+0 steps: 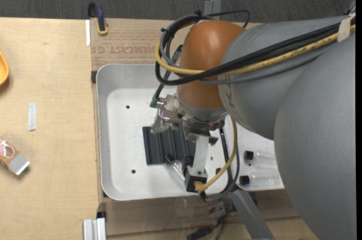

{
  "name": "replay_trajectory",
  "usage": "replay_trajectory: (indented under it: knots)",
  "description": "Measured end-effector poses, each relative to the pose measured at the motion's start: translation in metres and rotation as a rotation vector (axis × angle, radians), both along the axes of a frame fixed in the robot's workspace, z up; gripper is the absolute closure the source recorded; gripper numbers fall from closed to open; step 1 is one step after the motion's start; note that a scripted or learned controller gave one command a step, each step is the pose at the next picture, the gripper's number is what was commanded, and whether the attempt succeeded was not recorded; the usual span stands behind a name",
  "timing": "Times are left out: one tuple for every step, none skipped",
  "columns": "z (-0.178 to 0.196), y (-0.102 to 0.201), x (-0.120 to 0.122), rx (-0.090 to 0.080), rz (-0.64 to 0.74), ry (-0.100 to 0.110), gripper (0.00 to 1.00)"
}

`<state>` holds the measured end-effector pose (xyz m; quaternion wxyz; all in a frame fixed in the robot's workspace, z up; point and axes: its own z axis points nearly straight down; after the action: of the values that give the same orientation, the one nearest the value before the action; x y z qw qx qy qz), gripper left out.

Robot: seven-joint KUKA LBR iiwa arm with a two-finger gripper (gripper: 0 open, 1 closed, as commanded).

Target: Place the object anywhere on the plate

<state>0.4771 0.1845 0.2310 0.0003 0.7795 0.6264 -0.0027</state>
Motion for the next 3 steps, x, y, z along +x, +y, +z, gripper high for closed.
replay_trajectory:
  knots:
    - [0.000, 0.000, 0.000, 0.000, 0.000, 0.000, 0.00]
    - [0.008, -0.001, 0.000, -0.004, 0.000, 0.004, 1.00]
    - [-0.041, 0.041, 0.000, 0.000, 0.064, 0.002, 1.00]
